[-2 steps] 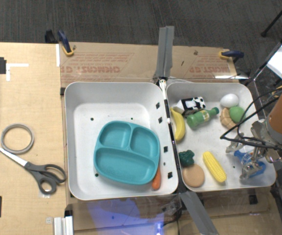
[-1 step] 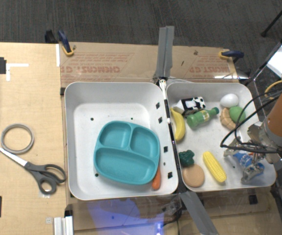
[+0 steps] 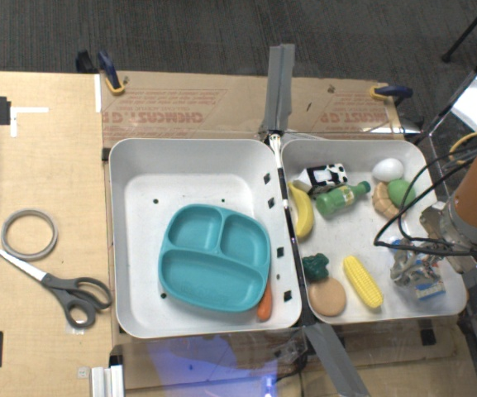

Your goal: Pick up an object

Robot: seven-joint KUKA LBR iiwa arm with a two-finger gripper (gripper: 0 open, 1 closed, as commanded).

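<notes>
We are looking at the gripper [image 3: 412, 270] hanging low in the right bin [image 3: 355, 236], down near the 4 o'clock corner. We are not able to tell if the hand is squeezing or let go, because it is all shiny bits and shadows there.

We are guessing the thing it is going for is the small blue and white thing [image 3: 429, 289], since that is lying right under the hand, at about 5 o'clock from it. It is looking little, flat and a bit crinkly, maybe a wrapper or a small pack, but it is too blurry for us to be sure.

Here is what we are worrying about. The thing is sitting very close to the bin's wall, so the hand may be bumping the wall and missing. A flat thing is hard to pinch, so it may be slipping out. The black cables [image 3: 403, 222] are looping at 11 o'clock from the hand and could be snagging. The yellow corn [image 3: 362, 281] is lying at 9 o'clock, just beside the hand, and could be getting pushed.
</notes>
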